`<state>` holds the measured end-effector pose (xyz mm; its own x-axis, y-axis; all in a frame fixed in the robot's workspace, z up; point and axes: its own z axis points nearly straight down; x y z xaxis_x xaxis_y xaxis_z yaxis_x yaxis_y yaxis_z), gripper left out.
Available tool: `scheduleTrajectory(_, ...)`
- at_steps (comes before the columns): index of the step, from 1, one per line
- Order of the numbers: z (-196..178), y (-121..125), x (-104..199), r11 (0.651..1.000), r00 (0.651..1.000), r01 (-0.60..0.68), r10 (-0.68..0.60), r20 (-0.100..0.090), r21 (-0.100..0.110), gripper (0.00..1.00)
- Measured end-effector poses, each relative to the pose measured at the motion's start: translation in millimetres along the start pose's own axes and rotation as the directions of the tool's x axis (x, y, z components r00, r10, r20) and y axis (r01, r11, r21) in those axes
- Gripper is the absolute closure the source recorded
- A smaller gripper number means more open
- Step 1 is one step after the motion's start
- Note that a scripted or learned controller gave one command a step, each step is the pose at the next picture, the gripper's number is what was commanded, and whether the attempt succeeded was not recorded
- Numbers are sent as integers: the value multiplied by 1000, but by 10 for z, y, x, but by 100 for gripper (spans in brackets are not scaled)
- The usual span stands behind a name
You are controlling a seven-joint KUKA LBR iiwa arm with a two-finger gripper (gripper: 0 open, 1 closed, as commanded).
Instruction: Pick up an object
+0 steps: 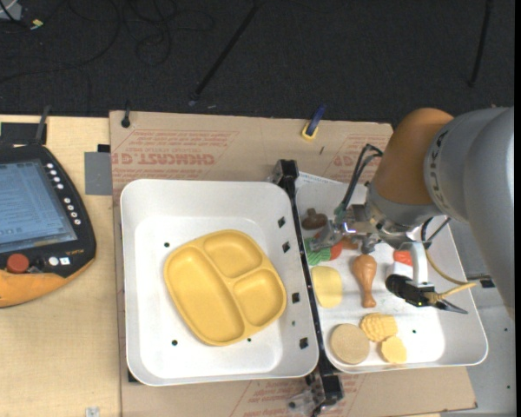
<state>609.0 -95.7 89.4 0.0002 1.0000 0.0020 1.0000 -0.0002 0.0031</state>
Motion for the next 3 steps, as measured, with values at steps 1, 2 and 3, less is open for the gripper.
scheduleTrajectory(1, -141, 17, -14, 1000, 1000, -4, 4, -1, -5, 100)
scheduleTrajectory(2, -577, -34, -42, 1000, 1000, -6, 6, 2, 3, 100)
scheduleTrajectory(3, -1198, -71, -39, 1000, 1000, 0, 0, 2, 0, 100)
